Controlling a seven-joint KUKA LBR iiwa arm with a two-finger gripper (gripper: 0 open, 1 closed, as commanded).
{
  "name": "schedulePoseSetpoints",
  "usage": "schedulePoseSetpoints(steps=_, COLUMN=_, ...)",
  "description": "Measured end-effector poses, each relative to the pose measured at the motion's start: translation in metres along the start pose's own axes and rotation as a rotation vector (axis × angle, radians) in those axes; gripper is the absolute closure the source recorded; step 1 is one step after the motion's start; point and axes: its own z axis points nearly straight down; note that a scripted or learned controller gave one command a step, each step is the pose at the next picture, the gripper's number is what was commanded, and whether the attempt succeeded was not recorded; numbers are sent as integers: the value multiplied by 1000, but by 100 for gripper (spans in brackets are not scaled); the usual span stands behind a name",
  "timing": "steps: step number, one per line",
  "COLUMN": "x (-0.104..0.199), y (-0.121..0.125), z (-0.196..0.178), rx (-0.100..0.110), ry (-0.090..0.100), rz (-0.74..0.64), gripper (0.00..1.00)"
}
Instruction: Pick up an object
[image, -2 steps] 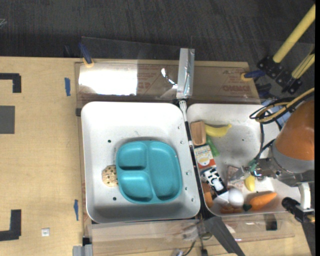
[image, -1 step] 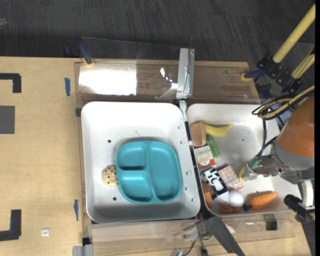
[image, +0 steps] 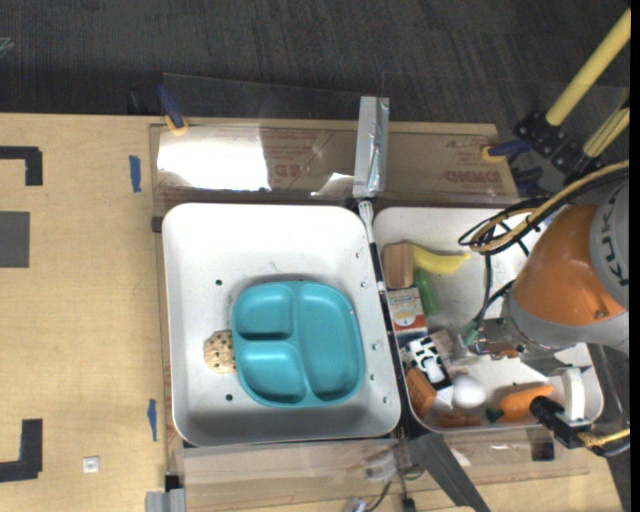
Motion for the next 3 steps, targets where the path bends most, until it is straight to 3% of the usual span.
schedulePoseSetpoints(steps=1, x=-13, y=43, z=1, rx=3, ry=7, rz=-97, gripper=100)
schedulePoseSetpoints(steps=2, x=-16, y=43, z=1, rx=0, ry=2, rz=-95, gripper=0)
schedulePoseSetpoints(steps=3, x=-23, y=125, z=9, rx=14, ry=10, rz=-107, gripper=0)
